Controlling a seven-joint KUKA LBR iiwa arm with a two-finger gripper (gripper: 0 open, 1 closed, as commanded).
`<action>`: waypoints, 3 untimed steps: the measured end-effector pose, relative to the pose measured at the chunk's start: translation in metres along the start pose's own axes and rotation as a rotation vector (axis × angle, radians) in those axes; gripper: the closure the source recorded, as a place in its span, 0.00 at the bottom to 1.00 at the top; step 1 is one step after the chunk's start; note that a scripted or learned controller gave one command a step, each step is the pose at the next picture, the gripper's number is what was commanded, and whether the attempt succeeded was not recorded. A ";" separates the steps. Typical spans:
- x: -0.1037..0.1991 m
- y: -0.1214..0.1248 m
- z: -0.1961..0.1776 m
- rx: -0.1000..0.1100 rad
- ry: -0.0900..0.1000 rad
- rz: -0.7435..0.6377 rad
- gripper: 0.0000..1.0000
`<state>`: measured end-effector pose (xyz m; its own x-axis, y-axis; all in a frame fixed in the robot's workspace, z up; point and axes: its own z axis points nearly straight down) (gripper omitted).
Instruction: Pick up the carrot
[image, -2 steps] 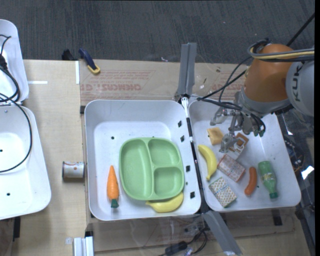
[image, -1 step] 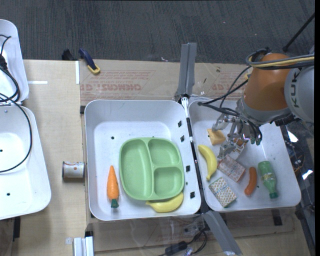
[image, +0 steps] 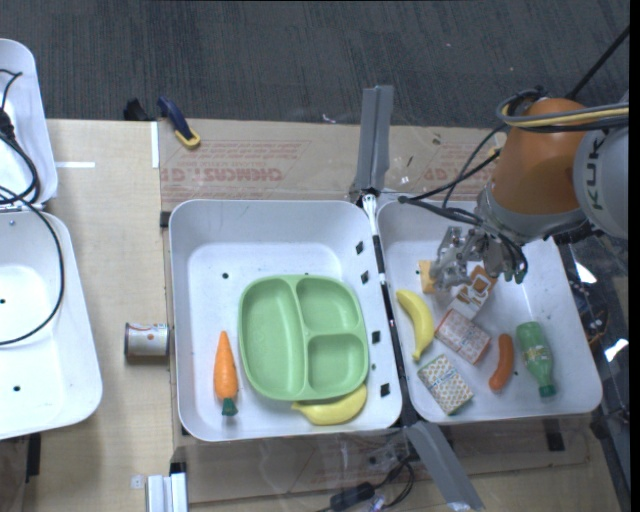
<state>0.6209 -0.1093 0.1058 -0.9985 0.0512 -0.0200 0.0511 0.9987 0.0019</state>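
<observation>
Left bin (image: 200, 300): carrot (image: 225, 372) lying at the left edge, beside a green divided plate (image: 303, 335); one banana (image: 330, 408) against the plate's near rim. Right bin (image: 570, 300): second banana (image: 416, 320), small cartons (image: 462, 335), sausage (image: 501, 362), green bottle (image: 536, 358). Claw (image: 462, 262) sits over the right bin, well apart from the carrot; its opening cannot be determined.

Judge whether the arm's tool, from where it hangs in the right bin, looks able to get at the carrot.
Probably yes. The carrot lies in the open in the left bin, beside the green plate, nothing on it. The tool must cross the divider and plate first.
</observation>
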 end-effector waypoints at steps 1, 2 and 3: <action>0.002 0.000 0.002 -0.001 0.005 0.000 0.00; -0.028 -0.012 -0.056 0.000 0.017 -0.106 0.00; -0.039 -0.007 0.016 -0.008 0.017 -0.699 0.00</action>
<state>0.6603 -0.1178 0.0908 -0.7973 -0.6036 -0.0039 -0.6036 0.7973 0.0015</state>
